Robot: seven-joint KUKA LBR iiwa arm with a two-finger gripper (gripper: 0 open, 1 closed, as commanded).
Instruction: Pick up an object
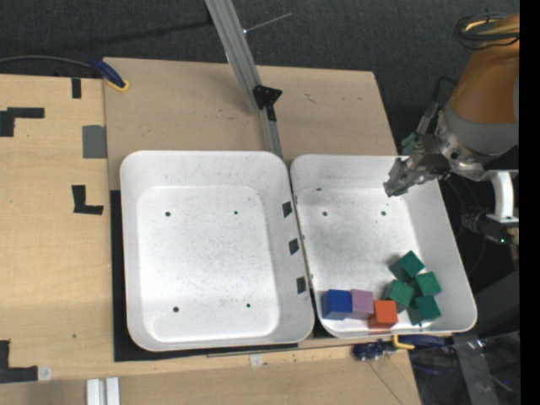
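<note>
Looking down on the bench, two shallow white bins sit side by side in the middle of the frame, the left bin [207,247] wide and bare-floored, the right bin [354,226] touching its edge. The arm [488,83] comes in from the upper right, orange band above a grey wrist, and its gripper [398,184] hangs over the upper right part of the right bin, near the back rim, pointing down and to the left. Whether the jaws are open or closed, I cannot tell from here; the tip is a small dark blur, and nothing can be made out in it. Down in the lower right corner of that bin, the blocks are bunched together: a blue block [338,302] on the left, a pale purple block [362,302] right beside it, an orange block [385,312] touching that one, and then a cluster of green blocks [415,285] stacked up toward the right wall. The gripper is well apart from the whole bunch, higher in the frame. A grey metal rail [240,53] slants down from the top centre to the gap between the bins, and a blue and yellow clamp [111,74] lies at the upper left on the brown board.
</note>
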